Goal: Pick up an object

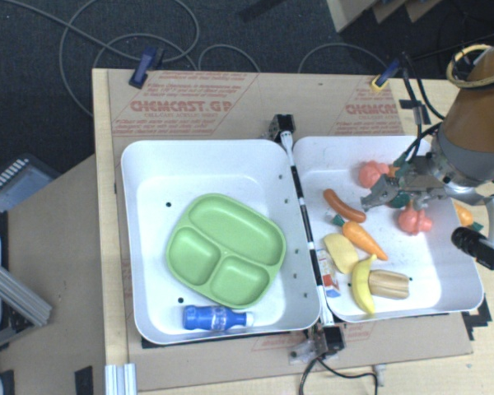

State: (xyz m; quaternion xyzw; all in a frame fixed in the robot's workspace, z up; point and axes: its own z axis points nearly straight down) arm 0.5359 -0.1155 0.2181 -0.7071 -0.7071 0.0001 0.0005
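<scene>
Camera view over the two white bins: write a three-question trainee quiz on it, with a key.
1. True or false: the green three-compartment plastic plate lies in the right white bin.
2. Which item lies beside the plate in the left white bin? A) blue plastic bottle B) yellow toy banana C) orange toy carrot
3. Fill in: the gripper is above the ____ bin.

Key: 1 false, it lies in the left bin. 2 A. 3 right.
</scene>
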